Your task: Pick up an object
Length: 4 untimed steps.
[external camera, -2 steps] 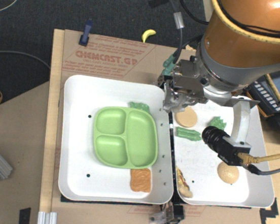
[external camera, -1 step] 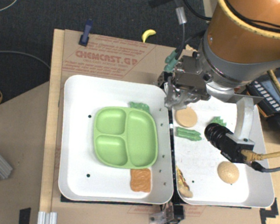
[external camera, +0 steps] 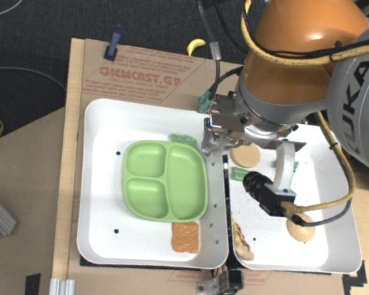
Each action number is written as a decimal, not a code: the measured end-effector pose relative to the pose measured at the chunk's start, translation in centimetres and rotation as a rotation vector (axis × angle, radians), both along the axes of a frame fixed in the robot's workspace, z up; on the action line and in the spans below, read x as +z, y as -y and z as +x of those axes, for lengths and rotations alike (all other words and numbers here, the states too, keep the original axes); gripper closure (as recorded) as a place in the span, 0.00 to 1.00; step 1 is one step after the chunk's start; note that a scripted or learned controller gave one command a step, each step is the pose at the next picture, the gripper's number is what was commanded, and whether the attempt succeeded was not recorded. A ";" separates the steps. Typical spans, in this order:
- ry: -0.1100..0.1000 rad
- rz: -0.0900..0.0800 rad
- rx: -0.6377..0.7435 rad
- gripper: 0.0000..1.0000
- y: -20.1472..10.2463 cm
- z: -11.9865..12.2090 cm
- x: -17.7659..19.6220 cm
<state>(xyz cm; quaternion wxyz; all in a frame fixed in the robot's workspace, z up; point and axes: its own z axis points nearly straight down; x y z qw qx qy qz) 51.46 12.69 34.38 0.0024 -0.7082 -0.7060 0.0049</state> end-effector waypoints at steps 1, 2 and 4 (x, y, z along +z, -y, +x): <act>0.017 0.007 0.007 1.00 -1.9 -3.6 6.6; 0.015 0.004 0.005 1.00 -1.8 -3.4 7.3; 0.019 0.005 0.005 1.00 -1.9 -3.3 9.3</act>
